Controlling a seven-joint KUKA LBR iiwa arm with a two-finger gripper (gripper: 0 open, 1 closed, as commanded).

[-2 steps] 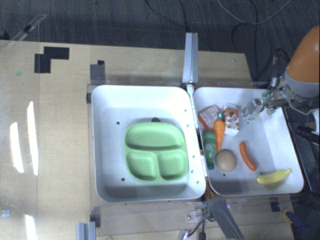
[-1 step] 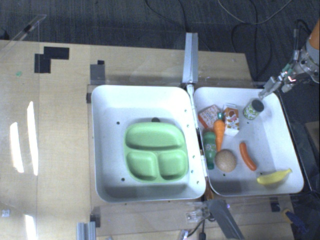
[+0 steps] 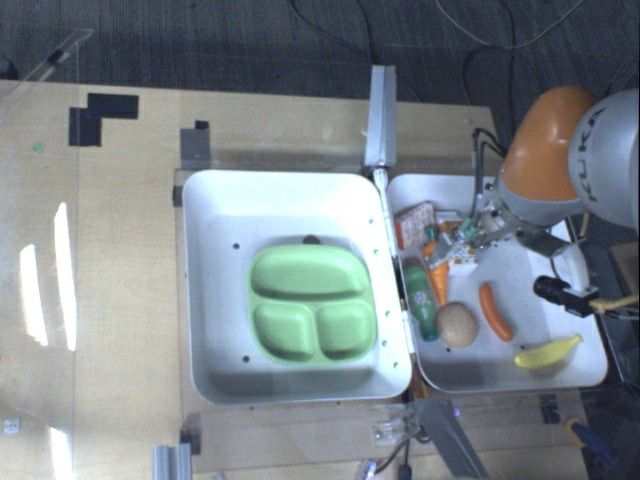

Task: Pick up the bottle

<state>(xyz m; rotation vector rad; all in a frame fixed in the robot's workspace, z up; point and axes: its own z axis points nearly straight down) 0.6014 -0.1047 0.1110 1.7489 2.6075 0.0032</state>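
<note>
A small green bottle (image 3: 420, 300) lies on its side in the right bin (image 3: 575, 373), against the wall shared with the left bin (image 3: 200, 298), just beside a carrot (image 3: 439, 280) and a round brown ball (image 3: 456, 325). It looks light, rigid and slick, so gripping across its middle seems safest. The gripper (image 3: 472, 232) hovers nearby; its opening cannot be made out.
</note>
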